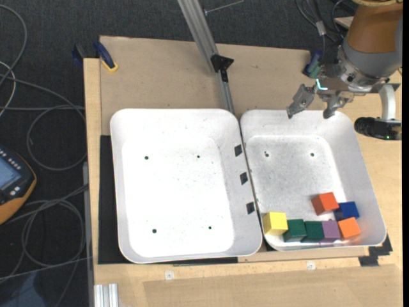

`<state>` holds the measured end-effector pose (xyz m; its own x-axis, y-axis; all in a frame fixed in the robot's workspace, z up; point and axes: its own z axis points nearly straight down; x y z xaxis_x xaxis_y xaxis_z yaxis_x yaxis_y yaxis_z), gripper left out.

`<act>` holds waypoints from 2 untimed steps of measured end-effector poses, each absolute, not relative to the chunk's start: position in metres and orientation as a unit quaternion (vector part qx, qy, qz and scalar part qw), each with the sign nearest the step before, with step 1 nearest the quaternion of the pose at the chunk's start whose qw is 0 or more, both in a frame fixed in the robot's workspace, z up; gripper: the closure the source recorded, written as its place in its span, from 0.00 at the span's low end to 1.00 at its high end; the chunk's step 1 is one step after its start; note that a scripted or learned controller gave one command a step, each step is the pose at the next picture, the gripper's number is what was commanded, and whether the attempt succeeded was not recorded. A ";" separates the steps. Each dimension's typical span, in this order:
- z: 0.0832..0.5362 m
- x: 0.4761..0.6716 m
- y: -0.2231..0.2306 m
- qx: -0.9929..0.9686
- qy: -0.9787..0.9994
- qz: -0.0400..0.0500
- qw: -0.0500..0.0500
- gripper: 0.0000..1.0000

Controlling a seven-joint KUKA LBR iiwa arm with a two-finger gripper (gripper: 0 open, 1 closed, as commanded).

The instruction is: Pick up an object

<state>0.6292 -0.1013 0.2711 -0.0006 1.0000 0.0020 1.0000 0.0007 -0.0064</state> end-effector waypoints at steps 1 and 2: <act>0.274 0.630 -0.101 -0.707 -0.708 0.000 0.001 0.00; 0.214 0.627 -0.094 -0.707 -0.707 0.002 0.003 0.00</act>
